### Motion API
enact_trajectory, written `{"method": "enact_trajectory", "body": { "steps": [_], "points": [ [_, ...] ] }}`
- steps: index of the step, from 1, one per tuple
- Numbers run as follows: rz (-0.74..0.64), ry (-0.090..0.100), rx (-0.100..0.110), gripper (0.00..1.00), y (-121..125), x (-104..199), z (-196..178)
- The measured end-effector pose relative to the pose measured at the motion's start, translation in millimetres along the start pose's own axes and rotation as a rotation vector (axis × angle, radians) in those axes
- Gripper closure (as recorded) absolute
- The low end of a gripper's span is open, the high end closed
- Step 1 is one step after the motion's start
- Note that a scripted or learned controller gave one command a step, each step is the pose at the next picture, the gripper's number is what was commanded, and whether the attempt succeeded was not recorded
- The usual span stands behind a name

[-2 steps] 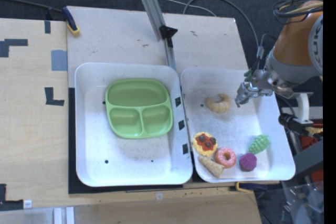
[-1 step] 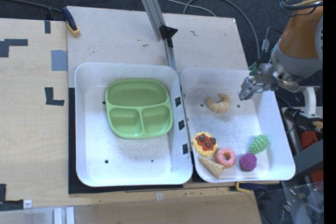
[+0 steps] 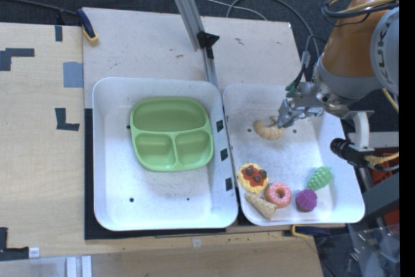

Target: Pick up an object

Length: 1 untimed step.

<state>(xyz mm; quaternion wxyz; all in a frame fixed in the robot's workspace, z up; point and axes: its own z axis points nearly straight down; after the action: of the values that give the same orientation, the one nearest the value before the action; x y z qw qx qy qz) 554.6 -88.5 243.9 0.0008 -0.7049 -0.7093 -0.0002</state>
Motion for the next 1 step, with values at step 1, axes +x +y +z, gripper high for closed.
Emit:
{"method": "enact_trajectory", "body": {
  "steps": [1],
  "points": [
    [-0.001, 0.0, 0.0, 1.0, 7.0, 55.0, -1.1]
  ]
}}
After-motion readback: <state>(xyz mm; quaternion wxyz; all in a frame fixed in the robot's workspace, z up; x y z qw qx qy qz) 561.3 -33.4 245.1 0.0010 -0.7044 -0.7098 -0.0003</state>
